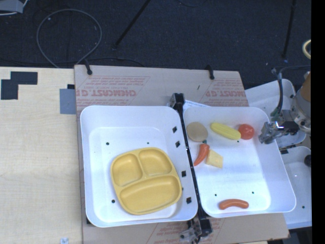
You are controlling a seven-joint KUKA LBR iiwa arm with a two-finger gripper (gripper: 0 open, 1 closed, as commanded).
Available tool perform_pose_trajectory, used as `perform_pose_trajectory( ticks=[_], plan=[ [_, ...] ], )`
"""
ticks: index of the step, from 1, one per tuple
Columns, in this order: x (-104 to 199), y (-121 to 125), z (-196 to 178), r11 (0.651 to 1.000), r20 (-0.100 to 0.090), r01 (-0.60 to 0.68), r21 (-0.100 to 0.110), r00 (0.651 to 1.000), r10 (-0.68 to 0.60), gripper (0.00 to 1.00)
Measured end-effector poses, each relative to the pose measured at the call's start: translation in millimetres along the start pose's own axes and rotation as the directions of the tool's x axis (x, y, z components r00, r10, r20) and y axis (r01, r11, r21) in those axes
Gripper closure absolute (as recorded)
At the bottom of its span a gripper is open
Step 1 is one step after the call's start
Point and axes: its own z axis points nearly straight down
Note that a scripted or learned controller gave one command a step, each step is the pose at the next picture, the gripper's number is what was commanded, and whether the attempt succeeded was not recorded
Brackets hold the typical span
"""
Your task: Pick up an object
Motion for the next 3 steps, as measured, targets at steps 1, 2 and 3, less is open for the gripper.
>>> perform_pose_trajectory(
  ticks=[1, 2, 3],
  plan=[
    [49, 1, 11, 1.0, -0.003, 0.002, 0.006, 1.0, -0.002, 1.0],
    [99, 8, 12, 1.0, -0.003, 0.003, 0.006, 1.0, -0.003, 1.0],
    [152, 8, 20, 1.0, -0.004, 0.002, 0.006, 1.0, -0.002, 1.0]
  ],
)
